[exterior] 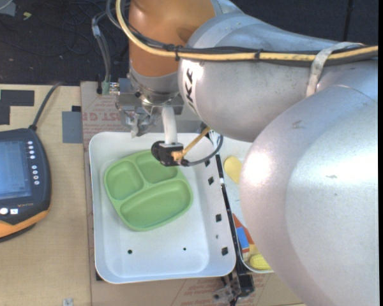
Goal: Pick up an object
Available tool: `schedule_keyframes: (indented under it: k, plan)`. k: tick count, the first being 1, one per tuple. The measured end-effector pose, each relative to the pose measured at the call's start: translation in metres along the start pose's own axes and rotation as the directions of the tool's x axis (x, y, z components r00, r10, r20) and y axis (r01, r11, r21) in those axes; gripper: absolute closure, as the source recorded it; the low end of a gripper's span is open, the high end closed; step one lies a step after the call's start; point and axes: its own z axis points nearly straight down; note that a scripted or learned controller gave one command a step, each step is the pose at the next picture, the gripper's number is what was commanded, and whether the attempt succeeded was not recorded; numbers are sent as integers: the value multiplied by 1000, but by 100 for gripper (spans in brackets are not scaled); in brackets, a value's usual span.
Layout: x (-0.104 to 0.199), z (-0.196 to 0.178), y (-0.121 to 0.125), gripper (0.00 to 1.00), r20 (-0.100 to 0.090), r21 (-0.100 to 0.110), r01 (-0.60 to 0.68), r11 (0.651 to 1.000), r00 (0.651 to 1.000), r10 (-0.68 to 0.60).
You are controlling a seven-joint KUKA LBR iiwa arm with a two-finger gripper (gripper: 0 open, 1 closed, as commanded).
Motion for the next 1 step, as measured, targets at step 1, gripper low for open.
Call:
schedule_keyframes:
  k: [1]
  plan:
    - [1, -3, -92, 100, 2, 9, 2, 1000, 1000, -2]
